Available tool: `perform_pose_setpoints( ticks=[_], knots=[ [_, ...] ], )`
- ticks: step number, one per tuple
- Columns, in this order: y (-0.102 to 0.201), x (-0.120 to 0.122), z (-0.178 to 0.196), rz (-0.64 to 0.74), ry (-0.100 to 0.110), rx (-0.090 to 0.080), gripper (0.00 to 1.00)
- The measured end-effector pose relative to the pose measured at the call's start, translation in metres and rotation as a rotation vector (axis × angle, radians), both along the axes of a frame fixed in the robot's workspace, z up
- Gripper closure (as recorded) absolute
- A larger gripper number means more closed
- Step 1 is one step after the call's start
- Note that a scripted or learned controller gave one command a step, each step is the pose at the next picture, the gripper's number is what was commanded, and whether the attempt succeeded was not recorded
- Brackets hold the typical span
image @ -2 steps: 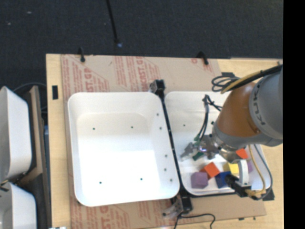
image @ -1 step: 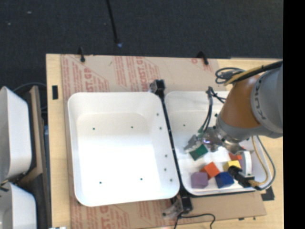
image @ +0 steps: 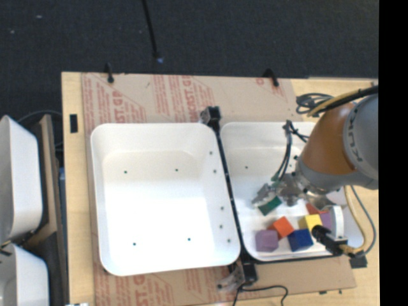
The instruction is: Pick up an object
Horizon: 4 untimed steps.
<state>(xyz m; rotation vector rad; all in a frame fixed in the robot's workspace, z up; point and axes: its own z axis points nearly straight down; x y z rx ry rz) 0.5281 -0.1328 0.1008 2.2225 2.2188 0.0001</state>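
- Green block [image: 270,204] lies in the right bin [image: 255,139], at the tips of the fingers [image: 262,195]; whether they clamp it cannot be told.
- Orange [image: 283,225], purple [image: 267,240], blue [image: 299,240] and yellow [image: 312,221] blocks sit nearby.
- Step, judged: grasping; next, close firmly, then lift straight.

A dark grey speckled carpet floor [image: 223,24] lies beyond the light wooden bench top [image: 73,190]. A brown cardboard sheet printed with red lettering [image: 159,97] covers the bench. A thin black cable [image: 148,21] crosses the floor. Light is even.
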Motion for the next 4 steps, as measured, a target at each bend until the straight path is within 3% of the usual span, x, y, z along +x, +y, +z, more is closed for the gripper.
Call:
perform_pose_setpoints(
  ticks=[1, 2, 3, 4],
  knots=[
    [0.0, 0.001, 0.011, 0.0, -0.003, 0.001, 1.0],
    [0.075, 0.138, 0.104, 0.008, -0.007, 0.001, 1.0],
    [0.066, 0.122, 0.106, -0.034, 0.0, 0.001, 1.0],
    [0.135, 0.146, 0.183, 0.007, -0.006, 0.002, 1.0]
  ],
)
